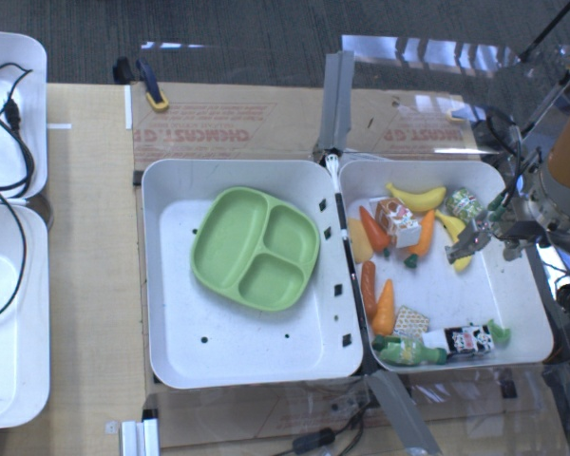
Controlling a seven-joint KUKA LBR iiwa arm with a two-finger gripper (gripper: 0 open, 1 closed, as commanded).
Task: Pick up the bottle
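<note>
Looking down on the bench, two shallow white bins sit side by side, and the left bin [166, 255] carries a light green divided plate [256, 248] lying flat, turned a little askew. The right bin [522, 297] is crowded with toy food: a yellow banana [416, 198] at the far side, a small red-and-white carton [397, 219] just near of it, carrots [384, 307] along the left wall, and a black-and-white cow-patterned box [467, 340] at the near edge. The bottle [406, 351], green and lying on its side, rests in the near left corner of that bin, just left of the cow-patterned box. The gripper [467, 245] reaches in from the right and hangs over the bin's right half, well apart from the bottle; its dark fingers [459, 251] stand slightly apart with nothing between them.
</note>
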